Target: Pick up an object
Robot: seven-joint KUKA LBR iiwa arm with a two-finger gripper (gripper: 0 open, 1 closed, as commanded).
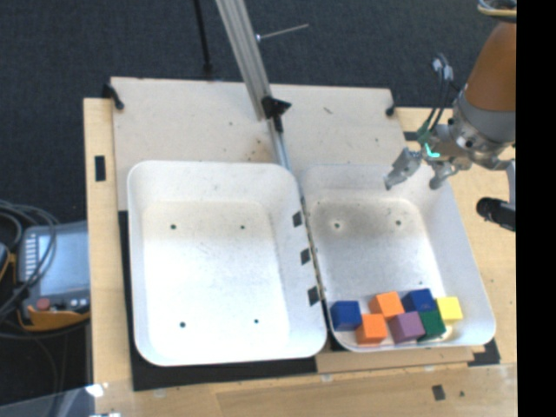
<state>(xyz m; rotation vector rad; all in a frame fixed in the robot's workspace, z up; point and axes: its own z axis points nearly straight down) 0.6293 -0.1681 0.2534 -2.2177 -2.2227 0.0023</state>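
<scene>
Blocks sit bunched in the lower right of the frame, in the near corner of the right bin point(452, 233). I count seven: a blue block point(346, 314) at the left end, an orange block point(387, 303) and a second orange block point(373, 327) just beside it, a purple block point(405, 326), a green block point(433, 323), a dark blue block point(420, 301) behind those, and a yellow block point(449, 309) at the right end. Most touch or nearly touch a neighbour; I cannot tell whether any one lies on another.

My arm point(492, 76) comes in at the upper right of the frame, orange band above the grey wrist. Pincer point(422, 173) hangs over the far right edge of the right bin, well apart from the blocks. Its two fingers are spread, with a clear gap and nothing between them.

Left bin point(139, 233) fills the centre left of the frame, touching the right bin along their shared edge. Both rest on the tabletop point(174, 111). A metal rail point(243, 42) slants down from the top centre toward the gap between the bins. A grey box with cables point(43, 268) sits at the left edge of the frame.
</scene>
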